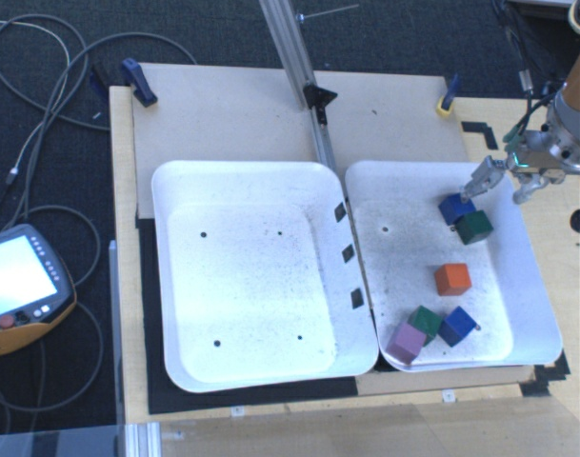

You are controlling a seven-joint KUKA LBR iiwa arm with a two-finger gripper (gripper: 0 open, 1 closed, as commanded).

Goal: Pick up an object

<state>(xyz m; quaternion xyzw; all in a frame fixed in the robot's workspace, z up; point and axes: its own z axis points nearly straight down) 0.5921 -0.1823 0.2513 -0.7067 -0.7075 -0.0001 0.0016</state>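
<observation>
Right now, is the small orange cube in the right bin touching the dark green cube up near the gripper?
Apart. The camera view shows the small orange cube alone, with bare white bin floor between it and the dark green cube.

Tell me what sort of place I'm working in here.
Probably a robotics lab test bench: two white bins on clamped boards, a teach pendant with loose cables on dark carpet, small coloured blocks for grasping.

Blocks (pixel 453 279) scattered, gaps between
</observation>
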